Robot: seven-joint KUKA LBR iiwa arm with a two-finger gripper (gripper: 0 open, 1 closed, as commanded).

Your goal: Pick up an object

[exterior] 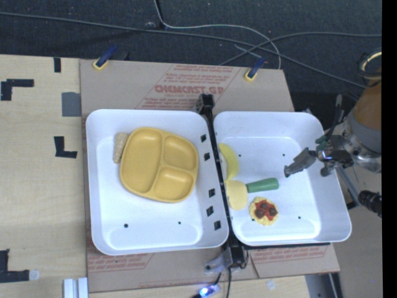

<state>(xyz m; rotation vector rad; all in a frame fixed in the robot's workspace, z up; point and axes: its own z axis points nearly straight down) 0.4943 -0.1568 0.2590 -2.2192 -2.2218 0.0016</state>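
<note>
Gripper point(308, 161) above right bin point(310, 126), apparently open and holding nothing; green cylinder point(263, 184) lies near.

The yellow tray point(159, 164) hides most of a tan object point(119, 146) beneath its left rim. The arm point(367, 126) is cut off at the right edge. The end effector point(310, 160) is too blurred to read.
</note>
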